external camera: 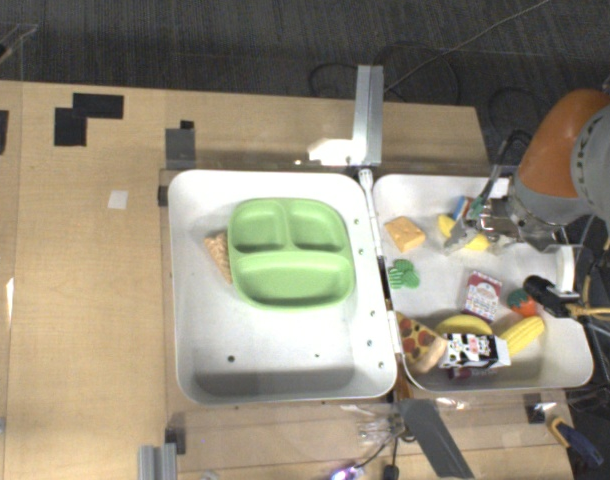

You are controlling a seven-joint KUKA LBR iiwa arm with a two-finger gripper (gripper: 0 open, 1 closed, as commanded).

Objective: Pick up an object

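Camera view: gripper [477, 230] hangs low in the upper part of the right bin [575, 363], near a cheese wedge [405, 234]; its state cannot be told. Pizza slice [421, 341], banana [465, 325], corn cob [522, 334] and printed carton [474, 351] crowd the bin's near edge. Green divided plate [288, 251] fills the left bin [265, 368].

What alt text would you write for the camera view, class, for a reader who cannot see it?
A grey robot arm lowers its claw into the right bin of small toy foods, including a banana and corn. The left bin holds a green divided plate.
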